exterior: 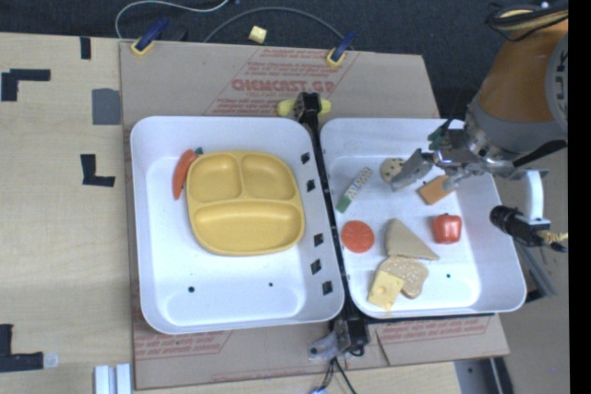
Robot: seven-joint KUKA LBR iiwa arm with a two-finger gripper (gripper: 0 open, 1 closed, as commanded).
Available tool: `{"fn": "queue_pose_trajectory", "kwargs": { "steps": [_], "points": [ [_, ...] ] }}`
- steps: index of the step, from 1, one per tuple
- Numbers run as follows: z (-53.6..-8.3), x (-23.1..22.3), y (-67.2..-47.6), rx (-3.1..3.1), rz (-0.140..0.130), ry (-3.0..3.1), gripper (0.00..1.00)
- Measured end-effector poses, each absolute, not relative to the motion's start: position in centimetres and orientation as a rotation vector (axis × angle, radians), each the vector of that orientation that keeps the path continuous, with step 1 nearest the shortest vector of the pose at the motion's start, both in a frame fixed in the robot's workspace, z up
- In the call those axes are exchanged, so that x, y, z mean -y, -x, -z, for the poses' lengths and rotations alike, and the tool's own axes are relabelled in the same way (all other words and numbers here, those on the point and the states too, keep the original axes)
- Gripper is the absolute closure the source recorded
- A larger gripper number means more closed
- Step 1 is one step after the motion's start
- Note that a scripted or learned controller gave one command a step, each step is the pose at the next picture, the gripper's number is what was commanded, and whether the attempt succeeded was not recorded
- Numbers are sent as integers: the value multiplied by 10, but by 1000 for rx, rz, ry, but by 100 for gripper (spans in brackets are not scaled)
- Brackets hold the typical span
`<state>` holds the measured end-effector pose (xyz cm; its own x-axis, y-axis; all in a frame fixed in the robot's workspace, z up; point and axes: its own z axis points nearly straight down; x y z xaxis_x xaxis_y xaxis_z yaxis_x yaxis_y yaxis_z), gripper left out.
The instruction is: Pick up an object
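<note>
Hiding part of an orange block (432, 191), the hand (417, 169) hovers.

A light wooden bench (55, 226) carries a brown cardboard sheet (277, 78). Two shallow white bins sit on it: left bin (148, 272) at nine o'clock, right bin (480, 291) at three o'clock, touching.

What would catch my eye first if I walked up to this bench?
Probably the yellow divided plate in the left bin, with an orange carrot at its left edge. Next, the grey and orange arm reaching in from the right, its pincer over the right bin among toy foods like a red pepper.
</note>
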<state>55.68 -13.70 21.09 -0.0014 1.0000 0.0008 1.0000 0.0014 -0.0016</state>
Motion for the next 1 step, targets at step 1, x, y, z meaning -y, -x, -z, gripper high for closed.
{"fn": "queue_pose_trajectory", "kwargs": {
  "steps": [1],
  "points": [
    [-214,194,-526,2217,-3,2225,0]
  ]
}}
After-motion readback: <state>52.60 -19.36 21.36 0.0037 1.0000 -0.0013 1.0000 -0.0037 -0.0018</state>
